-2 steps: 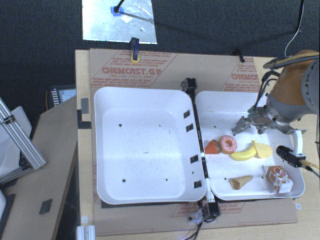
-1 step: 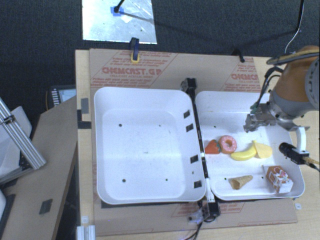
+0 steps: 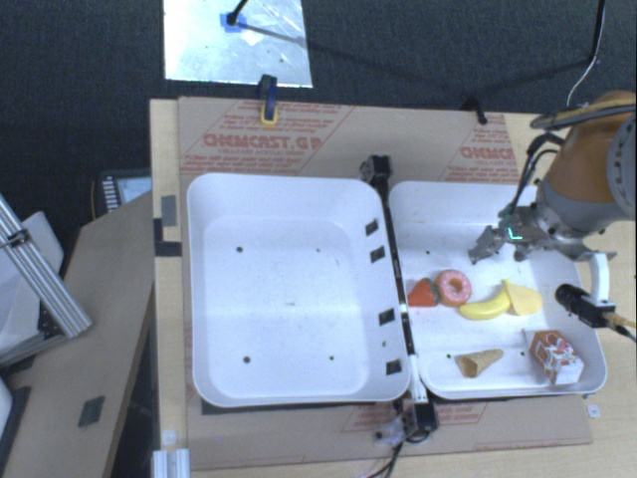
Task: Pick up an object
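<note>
The right bin [image 3: 438,212] holds all the objects. A red strawberry [image 3: 424,293] touches a pink donut [image 3: 455,287] near the divider. A yellow banana [image 3: 484,310] lies just right of them, beside a yellow wedge [image 3: 526,299]. Nearer the front lie a tan cone [image 3: 479,362] and a red and white box [image 3: 554,357]. My gripper [image 3: 501,250] hangs over the back half of the right bin, above and behind the banana. It is open with nothing between its fingers.
The left bin [image 3: 289,287] lies alongside, separated by a black clipped divider [image 3: 390,267]. A metal sheet [image 3: 237,28] lies beyond the bench at the back. The arm's orange band [image 3: 587,157] reaches in from the right.
</note>
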